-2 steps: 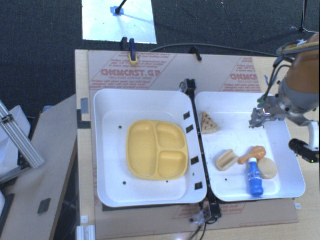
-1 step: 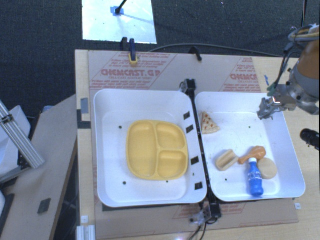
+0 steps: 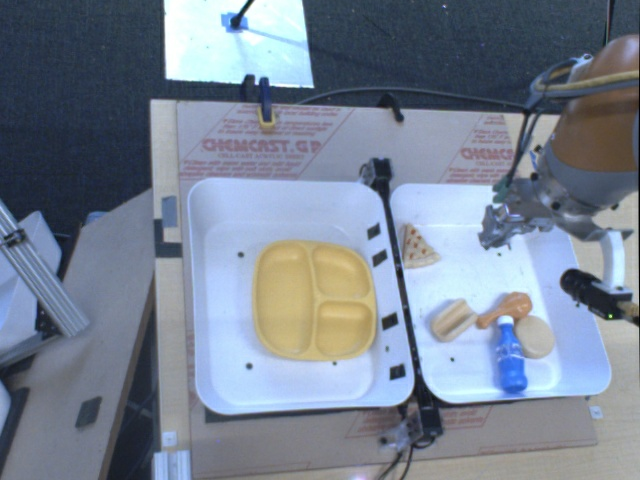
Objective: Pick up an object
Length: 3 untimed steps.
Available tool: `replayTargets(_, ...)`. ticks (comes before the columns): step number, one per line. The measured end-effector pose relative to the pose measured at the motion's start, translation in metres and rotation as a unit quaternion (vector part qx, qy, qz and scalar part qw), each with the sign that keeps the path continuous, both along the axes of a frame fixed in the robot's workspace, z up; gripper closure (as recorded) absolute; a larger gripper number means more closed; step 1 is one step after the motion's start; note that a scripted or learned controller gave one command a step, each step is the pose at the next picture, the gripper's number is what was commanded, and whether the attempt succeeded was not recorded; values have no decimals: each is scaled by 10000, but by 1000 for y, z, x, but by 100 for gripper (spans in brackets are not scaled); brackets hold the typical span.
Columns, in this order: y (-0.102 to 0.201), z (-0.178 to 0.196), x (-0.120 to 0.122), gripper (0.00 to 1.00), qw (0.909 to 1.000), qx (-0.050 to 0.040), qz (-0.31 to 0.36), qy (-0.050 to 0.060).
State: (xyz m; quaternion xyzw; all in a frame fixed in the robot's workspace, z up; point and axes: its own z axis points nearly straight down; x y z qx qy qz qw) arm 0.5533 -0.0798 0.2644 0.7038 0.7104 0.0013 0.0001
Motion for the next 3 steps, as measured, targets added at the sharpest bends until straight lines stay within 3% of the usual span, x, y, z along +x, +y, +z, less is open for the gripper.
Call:
replayTargets(1,58,-1,-10,100,10000,1,4,4)
replayTargets(3,152,-38,-39,100,10000,3,-1,12)
